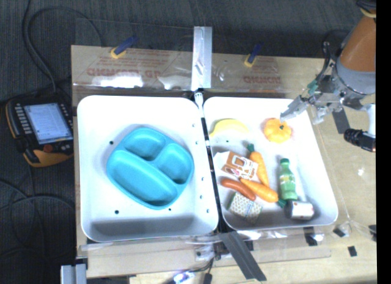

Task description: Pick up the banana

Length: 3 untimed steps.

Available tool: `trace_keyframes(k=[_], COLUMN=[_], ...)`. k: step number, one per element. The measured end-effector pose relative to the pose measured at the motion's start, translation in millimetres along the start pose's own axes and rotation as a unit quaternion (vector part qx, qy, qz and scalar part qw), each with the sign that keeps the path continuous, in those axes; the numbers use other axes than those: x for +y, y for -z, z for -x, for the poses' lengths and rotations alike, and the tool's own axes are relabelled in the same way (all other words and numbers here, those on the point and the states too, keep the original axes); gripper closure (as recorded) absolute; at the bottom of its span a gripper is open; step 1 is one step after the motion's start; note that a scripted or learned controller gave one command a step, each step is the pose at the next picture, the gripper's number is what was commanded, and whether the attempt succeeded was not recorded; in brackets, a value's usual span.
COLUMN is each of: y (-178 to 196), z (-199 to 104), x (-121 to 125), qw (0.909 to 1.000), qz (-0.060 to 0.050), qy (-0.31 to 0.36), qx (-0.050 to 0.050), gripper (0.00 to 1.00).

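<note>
Nearest the lens, a bottle [287, 180] lay well below the banana [227, 126], which sat in the right bin's [324, 173] top-left corner. Right of the banana, past an orange [277, 129], hovered the end effector [300, 107]; I couldn't tell its opening. Risk: wall-blocked fingers might slip.

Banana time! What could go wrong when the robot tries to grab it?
The banana lies tight against the right bin's far-left corner walls, so the end effector might bump the wall or slip off it. The end effector now sits beside the little orange pumpkin, which it could knock on its way across.
</note>
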State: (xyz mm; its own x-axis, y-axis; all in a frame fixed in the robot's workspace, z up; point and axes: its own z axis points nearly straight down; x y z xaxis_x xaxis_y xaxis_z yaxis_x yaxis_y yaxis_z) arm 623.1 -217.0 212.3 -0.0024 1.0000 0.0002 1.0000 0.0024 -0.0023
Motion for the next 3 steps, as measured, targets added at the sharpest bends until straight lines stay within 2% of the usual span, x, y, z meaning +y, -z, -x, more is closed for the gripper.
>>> trace_keyframes(k=[1, 2, 3], y=[9.0, 9.0, -45.5], z=[-0.9, -0.8, 3.5], x=[0.5, 0.5, 15.6], qw=[1.0, 1.0, 0.9986], qz=[0.0, -0.001, 0.0], qy=[0.001, 0.001, -0.054], qx=[-0.001, -0.001, 0.0], gripper=[1.0, 0.0, 0.0])
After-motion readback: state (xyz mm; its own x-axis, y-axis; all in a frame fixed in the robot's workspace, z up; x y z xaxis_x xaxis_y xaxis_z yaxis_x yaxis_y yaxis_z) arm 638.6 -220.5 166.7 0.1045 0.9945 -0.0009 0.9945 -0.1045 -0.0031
